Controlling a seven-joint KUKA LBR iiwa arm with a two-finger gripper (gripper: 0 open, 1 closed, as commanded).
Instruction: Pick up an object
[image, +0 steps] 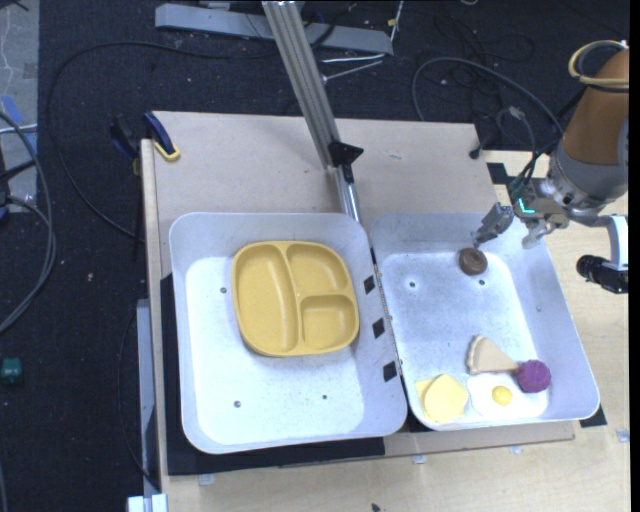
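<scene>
The small brown round piece (472, 262) near the far edge of the right bin (440, 300) looks light, stiff and smooth, best pinched across its sides, with the spread, empty pincer (512, 226) hovering just beyond it.

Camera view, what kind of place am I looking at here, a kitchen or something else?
Most likely a robotics lab bench, not a kitchen. A grey arm's gripper hangs over two white bins, the food pieces like the fried egg look like toys, and loose cables trail across the dark floor.
</scene>
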